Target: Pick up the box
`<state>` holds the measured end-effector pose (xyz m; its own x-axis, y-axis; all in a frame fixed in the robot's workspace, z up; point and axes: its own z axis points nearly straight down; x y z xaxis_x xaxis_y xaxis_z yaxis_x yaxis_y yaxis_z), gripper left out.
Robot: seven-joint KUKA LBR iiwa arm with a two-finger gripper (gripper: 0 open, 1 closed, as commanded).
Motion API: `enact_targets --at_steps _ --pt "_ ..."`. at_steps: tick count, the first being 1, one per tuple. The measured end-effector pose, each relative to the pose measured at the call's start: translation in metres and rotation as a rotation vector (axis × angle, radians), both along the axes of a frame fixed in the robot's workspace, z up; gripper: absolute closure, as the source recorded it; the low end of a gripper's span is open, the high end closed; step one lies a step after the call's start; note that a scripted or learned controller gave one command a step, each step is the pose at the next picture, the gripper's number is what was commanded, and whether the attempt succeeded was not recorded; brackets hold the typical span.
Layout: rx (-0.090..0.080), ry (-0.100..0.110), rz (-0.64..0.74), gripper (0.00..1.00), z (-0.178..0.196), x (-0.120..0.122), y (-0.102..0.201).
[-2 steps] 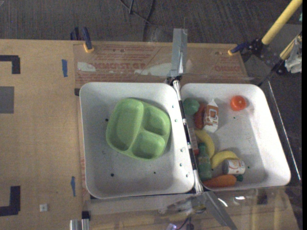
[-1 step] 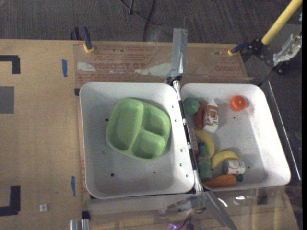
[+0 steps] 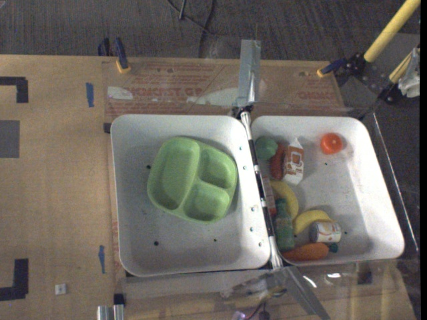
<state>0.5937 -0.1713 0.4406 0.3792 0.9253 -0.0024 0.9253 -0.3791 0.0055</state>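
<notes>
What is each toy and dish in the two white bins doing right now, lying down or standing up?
Green plastic divided plate: lying right side up in the left bin.
Small white and orange carton box: lying in the right bin.
Orange round toy: sitting apart near the far wall.
Yellow banana: lying flat.
Orange carrot: lying flat by the near wall.

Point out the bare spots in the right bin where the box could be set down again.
The right bin has bare floor across its right half, between the orange ball and the lower right corner. Its left side is crowded: the box, bananas, a can and a carrot sit close together there.
</notes>
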Motion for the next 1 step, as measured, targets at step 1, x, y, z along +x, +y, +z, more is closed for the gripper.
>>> enact_targets --at_steps 1 --pt "0.004 0.003 -0.372 1.00 -0.0053 0.0482 -0.0402"
